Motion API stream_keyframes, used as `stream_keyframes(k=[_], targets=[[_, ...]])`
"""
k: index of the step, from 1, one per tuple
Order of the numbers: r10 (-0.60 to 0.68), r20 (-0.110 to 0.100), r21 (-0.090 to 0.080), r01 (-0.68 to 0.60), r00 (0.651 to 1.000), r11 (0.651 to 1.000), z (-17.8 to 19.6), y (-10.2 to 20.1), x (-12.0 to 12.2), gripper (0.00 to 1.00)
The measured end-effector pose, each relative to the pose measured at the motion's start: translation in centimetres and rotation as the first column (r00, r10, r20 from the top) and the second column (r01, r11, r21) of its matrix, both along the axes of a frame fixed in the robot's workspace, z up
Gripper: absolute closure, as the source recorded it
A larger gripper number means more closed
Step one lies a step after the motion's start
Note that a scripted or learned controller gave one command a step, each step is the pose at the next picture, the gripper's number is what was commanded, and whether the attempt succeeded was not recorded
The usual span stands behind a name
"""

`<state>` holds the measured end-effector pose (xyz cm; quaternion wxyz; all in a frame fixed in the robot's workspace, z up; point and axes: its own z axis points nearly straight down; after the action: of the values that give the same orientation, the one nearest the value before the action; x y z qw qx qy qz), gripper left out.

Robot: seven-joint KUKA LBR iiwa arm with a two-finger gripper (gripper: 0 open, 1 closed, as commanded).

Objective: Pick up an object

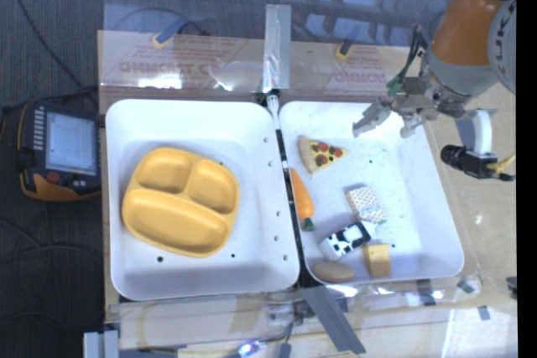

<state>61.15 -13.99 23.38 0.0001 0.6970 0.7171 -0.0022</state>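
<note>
Tan oval bread-like piece [335,271] up front looks light and stiff, grab across its middle; gripper [389,120] spread, empty.

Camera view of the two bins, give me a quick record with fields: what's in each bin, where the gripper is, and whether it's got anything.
left bin: yellow divided tray
right bin: pizza slice toy, carrot, patterned block, black-and-white cow toy, tan cube, brown oval piece
gripper: above the right bin's far right corner, fingers spread
held: nothing between the fingers
nearest item to gripper: pizza slice toy
beside left bin: handheld controller
</note>
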Motion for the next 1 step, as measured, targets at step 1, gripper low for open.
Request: stream_keyframes(k=[1], targets=[[0.165,0.003,0.005,-0.165,0.986,0.986,-14.03,-0.07,-3.33,0.00]])
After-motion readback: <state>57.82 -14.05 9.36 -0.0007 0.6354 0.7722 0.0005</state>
